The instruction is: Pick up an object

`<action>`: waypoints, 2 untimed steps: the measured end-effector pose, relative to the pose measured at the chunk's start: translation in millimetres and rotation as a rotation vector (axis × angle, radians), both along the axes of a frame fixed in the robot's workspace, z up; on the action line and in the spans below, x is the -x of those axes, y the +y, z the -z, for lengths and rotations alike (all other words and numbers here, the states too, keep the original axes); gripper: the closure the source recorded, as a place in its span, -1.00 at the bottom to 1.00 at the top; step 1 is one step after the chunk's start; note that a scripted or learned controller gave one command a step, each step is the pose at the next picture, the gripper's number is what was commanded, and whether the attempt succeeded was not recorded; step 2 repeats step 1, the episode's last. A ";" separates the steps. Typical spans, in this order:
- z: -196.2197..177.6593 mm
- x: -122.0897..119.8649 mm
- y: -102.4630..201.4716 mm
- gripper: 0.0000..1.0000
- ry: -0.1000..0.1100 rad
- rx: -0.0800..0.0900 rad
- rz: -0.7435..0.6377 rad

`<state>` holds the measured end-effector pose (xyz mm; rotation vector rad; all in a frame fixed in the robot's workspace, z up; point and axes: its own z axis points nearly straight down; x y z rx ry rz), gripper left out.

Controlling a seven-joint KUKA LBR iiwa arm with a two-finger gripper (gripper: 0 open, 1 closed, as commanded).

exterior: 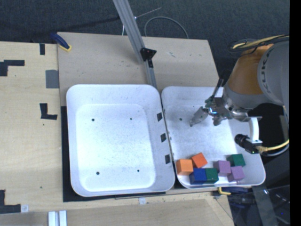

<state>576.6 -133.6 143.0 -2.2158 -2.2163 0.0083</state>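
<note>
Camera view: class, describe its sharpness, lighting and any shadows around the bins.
Camera view: soft and slightly grainy overall; even lighting, no strong glare on the left bin or right bin; dark shadow beneath the bins' near edge; the gripper looks blurred.

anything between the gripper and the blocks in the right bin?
Nothing visible. The gripper hangs over bare floor in the right bin, fingers spread with nothing between them. The blocks, with the orange blocks on their left, cluster along the bin's near edge, and only bare white floor lies between.

White bins (113,94); orange (185,165), blue (199,175), green (236,160) and purple blocks (223,166); grey-and-orange arm (263,74).
</note>
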 end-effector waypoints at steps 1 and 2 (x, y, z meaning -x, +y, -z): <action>-139.8 52.4 -47.7 -1.00 -0.015 0.005 0.003; -139.8 52.4 -47.7 -1.00 -0.015 0.005 0.003</action>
